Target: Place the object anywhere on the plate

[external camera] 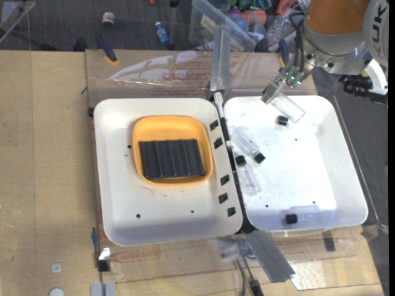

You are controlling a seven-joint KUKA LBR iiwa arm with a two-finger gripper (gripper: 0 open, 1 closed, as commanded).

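Below, on the table (43, 165), two white bins sit side by side. The left bin (117, 217) holds an orange plate (141, 130) carrying a dark ribbed block (171, 159). The right bin (333, 190) holds several clear plastic tubes with black caps: one near the back (289, 111), two near the divider (247, 143) (248, 177), and one along the front wall (308, 217). The claw (276, 89) hangs over the right bin's back edge, just beside the back tube; whether it is open or touching the tube cannot be told. That tube lies flat, its long axis slanting from upper left to lower right, black cap toward the bin's middle.
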